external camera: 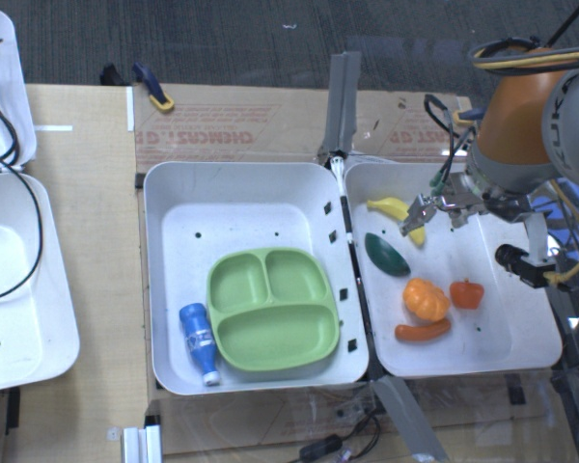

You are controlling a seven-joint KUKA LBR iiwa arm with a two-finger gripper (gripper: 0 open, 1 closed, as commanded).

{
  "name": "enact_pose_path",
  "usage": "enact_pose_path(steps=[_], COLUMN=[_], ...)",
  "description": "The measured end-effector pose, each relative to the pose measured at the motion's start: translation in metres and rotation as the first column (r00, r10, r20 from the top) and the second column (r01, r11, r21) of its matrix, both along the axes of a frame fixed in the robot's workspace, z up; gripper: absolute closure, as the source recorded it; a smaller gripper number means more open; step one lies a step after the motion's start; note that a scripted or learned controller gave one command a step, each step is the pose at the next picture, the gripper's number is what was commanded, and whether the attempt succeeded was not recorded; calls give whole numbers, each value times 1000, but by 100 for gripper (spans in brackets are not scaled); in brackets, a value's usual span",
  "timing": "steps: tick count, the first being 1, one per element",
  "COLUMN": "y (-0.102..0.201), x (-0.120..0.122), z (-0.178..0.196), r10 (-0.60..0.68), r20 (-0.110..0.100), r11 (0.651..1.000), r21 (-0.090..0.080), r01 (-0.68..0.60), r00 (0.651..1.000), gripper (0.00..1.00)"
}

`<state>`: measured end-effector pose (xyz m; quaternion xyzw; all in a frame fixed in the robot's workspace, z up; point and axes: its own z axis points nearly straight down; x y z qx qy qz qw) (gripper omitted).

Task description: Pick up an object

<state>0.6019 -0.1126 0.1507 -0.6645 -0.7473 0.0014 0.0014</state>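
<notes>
Red print runs across the cardboard sheet (222, 123) lying just behind the left bin (164, 258), seen upside down; it appears to read "CHEMCMZT, GR", though the letters are uncertain.

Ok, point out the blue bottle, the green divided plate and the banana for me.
blue bottle (199, 341): camera view, on the middle of its body.
green divided plate (270, 338): camera view, on the floor of its large front compartment.
banana (390, 207): camera view, on its yellow left half.
</notes>
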Motion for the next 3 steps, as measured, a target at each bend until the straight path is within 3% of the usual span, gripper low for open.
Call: enact_pose_path(steps=[1, 2, 3], y=[-18, -19, 43], x=[31, 31, -6], z=[-60, -51, 41], r10=[-170, -171, 12], r20=[2, 1, 3], r11=[985, 985, 1000], r21=[-1, -1, -1], r01=[170, 171, -12], r00=[985, 985, 1000], gripper=[0, 100, 100])
